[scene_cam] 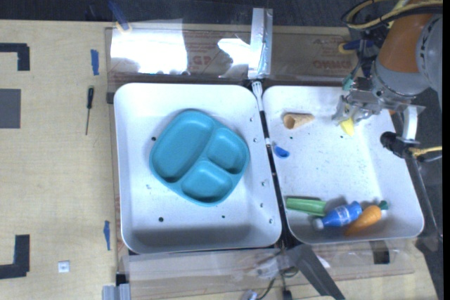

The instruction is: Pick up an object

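My gripper (354,114) hangs over the far right corner of the right bin (394,172). A small yellow object (346,126) shows right at its lower left tip; whether it is gripped is unclear. A tan cone-shaped piece (297,121) lies to the gripper's left, with a small blue piece (280,150) near the bin's left wall. Along the near wall lie a green stick-like object (306,205), a blue bottle (340,215) and an orange carrot-like object (368,216).
The left bin (133,151) holds a blue divided plate (200,155). A clear plastic sheet (183,46) and a metal bracket (261,42) stand behind the bins. Cables (373,10) loop above the arm's orange band (402,46).
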You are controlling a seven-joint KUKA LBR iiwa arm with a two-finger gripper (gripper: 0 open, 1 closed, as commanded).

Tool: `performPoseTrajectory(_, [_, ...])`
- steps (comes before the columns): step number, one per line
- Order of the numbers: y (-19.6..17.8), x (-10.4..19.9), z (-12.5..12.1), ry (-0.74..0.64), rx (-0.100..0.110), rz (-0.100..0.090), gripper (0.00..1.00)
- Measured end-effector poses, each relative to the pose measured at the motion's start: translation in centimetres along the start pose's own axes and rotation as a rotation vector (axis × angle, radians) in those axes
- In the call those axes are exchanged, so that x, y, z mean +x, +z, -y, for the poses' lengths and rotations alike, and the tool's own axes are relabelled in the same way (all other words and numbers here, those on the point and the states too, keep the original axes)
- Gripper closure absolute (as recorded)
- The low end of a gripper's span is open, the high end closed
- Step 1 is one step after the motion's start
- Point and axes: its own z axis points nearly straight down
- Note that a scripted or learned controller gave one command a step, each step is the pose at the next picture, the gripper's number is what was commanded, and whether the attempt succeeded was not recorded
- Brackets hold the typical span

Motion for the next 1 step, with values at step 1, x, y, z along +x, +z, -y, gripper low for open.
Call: performPoseTrajectory(1, [-7.79, 2.55, 7.89, -0.068, -0.002, -0.002, 1.00])
